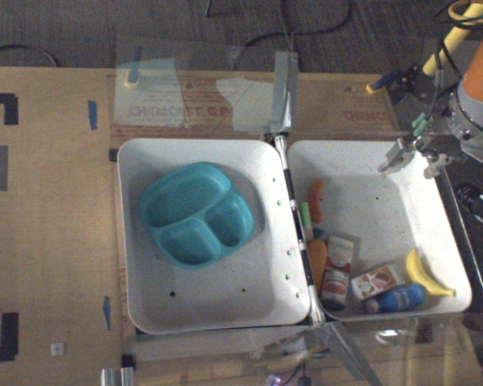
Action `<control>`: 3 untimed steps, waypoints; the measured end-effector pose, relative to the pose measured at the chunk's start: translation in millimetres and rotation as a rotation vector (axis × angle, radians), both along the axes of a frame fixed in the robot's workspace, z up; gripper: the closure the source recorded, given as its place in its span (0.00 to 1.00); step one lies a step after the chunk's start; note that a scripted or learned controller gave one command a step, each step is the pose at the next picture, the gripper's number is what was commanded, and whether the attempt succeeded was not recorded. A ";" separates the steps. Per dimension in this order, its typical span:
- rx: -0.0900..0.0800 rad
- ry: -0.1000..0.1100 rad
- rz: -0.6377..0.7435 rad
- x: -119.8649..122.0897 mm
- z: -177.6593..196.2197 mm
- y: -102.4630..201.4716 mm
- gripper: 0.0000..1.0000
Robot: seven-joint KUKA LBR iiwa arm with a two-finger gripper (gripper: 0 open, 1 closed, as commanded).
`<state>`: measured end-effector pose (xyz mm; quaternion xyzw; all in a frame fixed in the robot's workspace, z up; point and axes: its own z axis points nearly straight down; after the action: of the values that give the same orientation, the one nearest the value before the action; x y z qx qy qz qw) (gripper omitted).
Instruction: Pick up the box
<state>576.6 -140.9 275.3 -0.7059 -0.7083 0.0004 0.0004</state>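
Hanging above the far right corner of the right bin (362,207), with the claw (410,161) spread wide and nothing between the fingers. No contact with any of the bin's contents.

As for the box (376,281): well apart from the claw, toward the near edge of the bin and a little to the claw's left in the view. Lying flat on the bin floor, printed face up. Hemmed in on three sides: just beside a tall packet (338,268) on the side away from the arm, a blue bottle (396,298) touching or nearly touching along the near edge, and a banana (425,273) close on the arm's side. Probably heaped there simply because loose things gather at the low, near end of the bin. Only the box's far edge free, so likely best approached from above.

Farther from the claw, along the wall shared by the two bins: an orange carrot (317,256) and a red pepper (315,201). Beyond that wall, in the left bin (145,296), a teal divided plate (196,214), of no concern here.

Reaching in from the right with the arm (476,87), wrist bent downward, claw pointing at bare bin floor. Judged as a starting stance: high, unloaded, not yet lined up over the box. Needed next, by this reading: a move toward the near edge, then a descent.
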 end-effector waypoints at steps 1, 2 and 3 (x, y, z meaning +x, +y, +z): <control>-0.001 -0.002 0.031 -28.5 89.3 34.1 0.00; 0.000 -0.001 0.116 -28.3 13.3 39.8 0.00; -0.001 -0.016 0.020 -27.0 -172.5 30.5 0.00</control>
<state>549.7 -110.3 102.8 -0.6989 -0.7152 -0.0050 -0.0054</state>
